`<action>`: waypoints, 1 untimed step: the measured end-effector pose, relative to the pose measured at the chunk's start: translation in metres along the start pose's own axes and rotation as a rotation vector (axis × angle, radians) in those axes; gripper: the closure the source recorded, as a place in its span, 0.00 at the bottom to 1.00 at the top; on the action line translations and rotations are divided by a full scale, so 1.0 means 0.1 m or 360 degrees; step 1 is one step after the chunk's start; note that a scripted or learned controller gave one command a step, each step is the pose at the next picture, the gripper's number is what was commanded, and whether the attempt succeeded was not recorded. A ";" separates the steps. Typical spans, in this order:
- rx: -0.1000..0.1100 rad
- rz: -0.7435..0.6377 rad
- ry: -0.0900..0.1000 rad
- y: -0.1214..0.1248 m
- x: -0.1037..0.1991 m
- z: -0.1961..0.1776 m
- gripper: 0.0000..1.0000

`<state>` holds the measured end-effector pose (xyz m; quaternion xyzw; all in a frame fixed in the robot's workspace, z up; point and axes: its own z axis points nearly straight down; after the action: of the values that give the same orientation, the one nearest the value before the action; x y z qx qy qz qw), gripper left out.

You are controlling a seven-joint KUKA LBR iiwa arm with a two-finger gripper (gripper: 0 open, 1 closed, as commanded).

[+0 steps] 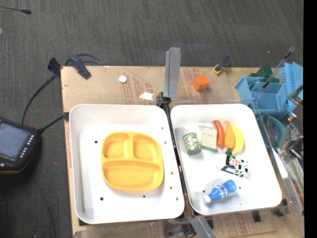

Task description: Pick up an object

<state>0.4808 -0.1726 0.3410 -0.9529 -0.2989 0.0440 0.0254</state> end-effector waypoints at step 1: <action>-0.0081 0.0644 0.0118 0.09 0.32 1.29 1.00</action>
<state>0.4991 -0.1588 0.2101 -0.9948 -0.1012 0.0054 0.0029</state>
